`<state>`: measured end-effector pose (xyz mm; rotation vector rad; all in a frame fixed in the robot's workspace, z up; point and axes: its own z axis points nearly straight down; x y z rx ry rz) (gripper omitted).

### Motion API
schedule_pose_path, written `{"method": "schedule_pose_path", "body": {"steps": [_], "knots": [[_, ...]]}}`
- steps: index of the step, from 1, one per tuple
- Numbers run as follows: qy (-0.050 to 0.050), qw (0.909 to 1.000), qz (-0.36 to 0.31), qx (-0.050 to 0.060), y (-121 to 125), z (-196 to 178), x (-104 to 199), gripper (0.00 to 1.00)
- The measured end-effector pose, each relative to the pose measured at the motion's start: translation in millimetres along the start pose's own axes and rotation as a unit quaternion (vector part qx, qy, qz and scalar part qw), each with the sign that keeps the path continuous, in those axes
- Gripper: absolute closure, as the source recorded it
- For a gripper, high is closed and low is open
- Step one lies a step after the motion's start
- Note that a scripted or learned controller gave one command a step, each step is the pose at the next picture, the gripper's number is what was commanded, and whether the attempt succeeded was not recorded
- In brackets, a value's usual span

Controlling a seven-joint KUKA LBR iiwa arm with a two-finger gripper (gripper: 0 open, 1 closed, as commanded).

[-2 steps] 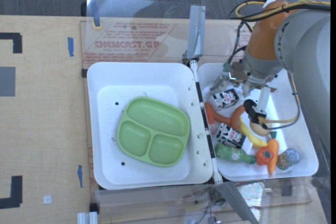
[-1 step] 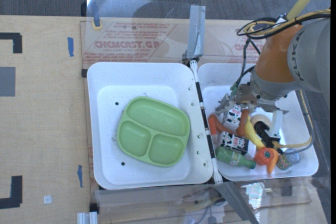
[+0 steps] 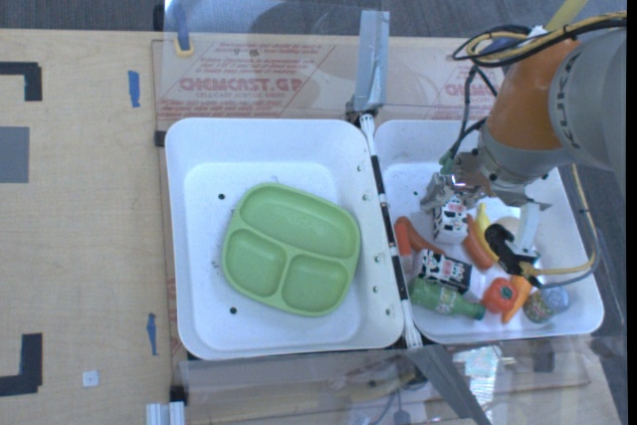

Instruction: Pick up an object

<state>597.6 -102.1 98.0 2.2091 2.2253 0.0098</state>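
On the counter [image 3: 80, 214], the left bin [image 3: 189, 244] holds a green tray [image 3: 291, 249] with three compartments. In the right bin [image 3: 577, 309], toys cluster toward the near side: a carrot [image 3: 410, 236], a cow-patterned carton [image 3: 443, 269], a green bottle [image 3: 446, 300], a banana [image 3: 482, 222] and an orange box [image 3: 506, 296]. The end effector [image 3: 450, 199] sits low over a small cow-patterned box [image 3: 451, 222]; whether it is parted or closed, I cannot tell

Matt green plastic tray [image 3: 290, 249] — glossy white bins [image 3: 189, 214]
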Motion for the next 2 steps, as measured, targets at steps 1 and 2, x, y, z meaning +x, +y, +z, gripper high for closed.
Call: {"method": "schedule_pose_path", "body": {"steps": [1,2], "knots": [[0.000,0.9994,0.034,0.004,-17.9,-86.8,46.1,1.00],[0.001,0.9998,-0.016,0.006,-42.5,-86.4,49.1,1.00]]}}
